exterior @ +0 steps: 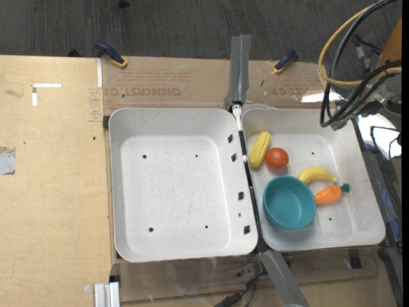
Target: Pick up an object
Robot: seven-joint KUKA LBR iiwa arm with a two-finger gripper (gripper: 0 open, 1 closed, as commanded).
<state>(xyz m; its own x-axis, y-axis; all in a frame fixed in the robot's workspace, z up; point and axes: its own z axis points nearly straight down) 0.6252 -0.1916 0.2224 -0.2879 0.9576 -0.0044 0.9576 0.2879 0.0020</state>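
Far left: bare wooden bench top (51,190). A small white tape mark (46,88) sits toward its far side, and a grey patch (5,160) lies at the very left edge.

A brown cardboard sheet (166,85) with reversed red printing runs along the far side, behind the bins. It is pinned by two blue-and-orange clamps, one at its left end (112,54) and one further right (284,59).

The left bin (118,171) is white and shallow, with a few dark dots on its floor.

A grey bar (239,69) stands at the far end of the seam where the two bins meet.

All the pickable objects are in the right bin (370,222):
- The corn cob (259,149) is yellow and tilted, close to the bin's left wall on the far side.
- The tomato (277,158) is red and sits just right of the corn, looking as if it touches it.
- The teal bowl (289,201) is upright with its mouth up, on the near side of the corn and tomato.
- The banana (317,174) is small and curved, just right of the bowl's far rim.
- The carrot (329,194) is orange with a green tip pointing right. It lies right beside the banana on the near side, against the bowl's right rim.

Every object rests on the bin floor.

Right edge: a yellow cable (339,43) loops with black cables over the bin's far right corner. What is probably the arm's hardware (383,139) sits there, shiny and poorly resolved. I cannot tell whether the claw is apart or together.
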